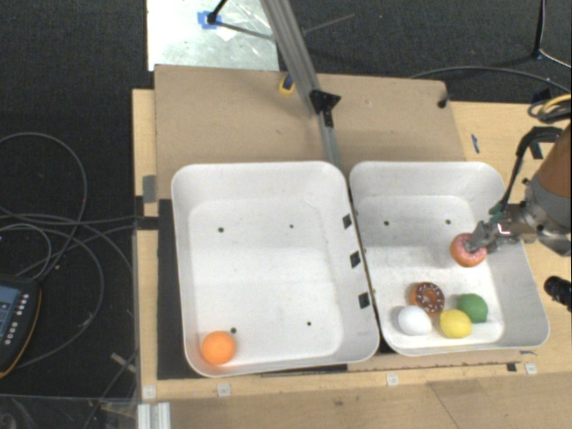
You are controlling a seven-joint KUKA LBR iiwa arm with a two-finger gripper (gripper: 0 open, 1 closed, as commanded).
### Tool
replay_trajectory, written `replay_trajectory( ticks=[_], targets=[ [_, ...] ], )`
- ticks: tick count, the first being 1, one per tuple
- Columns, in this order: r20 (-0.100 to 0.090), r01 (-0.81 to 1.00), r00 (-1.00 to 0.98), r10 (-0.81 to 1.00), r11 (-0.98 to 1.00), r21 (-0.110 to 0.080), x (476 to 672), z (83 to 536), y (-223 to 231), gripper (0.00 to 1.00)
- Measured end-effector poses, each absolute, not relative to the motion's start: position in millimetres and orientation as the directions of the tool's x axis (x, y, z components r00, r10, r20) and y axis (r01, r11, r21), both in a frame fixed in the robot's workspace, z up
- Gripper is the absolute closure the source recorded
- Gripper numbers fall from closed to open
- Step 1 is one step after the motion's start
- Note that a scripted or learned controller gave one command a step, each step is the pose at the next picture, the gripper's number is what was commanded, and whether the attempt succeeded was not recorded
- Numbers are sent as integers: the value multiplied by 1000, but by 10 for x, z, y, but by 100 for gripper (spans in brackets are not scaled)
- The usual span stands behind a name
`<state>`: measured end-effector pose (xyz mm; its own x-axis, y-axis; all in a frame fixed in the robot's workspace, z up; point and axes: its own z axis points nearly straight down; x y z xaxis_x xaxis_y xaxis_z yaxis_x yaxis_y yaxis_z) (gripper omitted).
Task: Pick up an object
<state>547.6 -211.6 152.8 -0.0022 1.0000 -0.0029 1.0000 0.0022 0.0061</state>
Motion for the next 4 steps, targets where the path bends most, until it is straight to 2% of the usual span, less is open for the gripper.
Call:
replay_trajectory(
  ticks=[1, 2, 3, 4],
  targets=[
    [-3, 1000, -6, 1000, 6, 9, 5523, 2172, -2098, 100],
    [-3, 1000, -6, 1000, 6, 7, 5539, 2584, -2103, 100],
    [2, 1000, -10, 1000, 10, 1, 5603, 2514, -1601, 100],
    [1, 1000, -10, 1000, 10, 2, 5777, 2450, -1184, 100]
  ],
)
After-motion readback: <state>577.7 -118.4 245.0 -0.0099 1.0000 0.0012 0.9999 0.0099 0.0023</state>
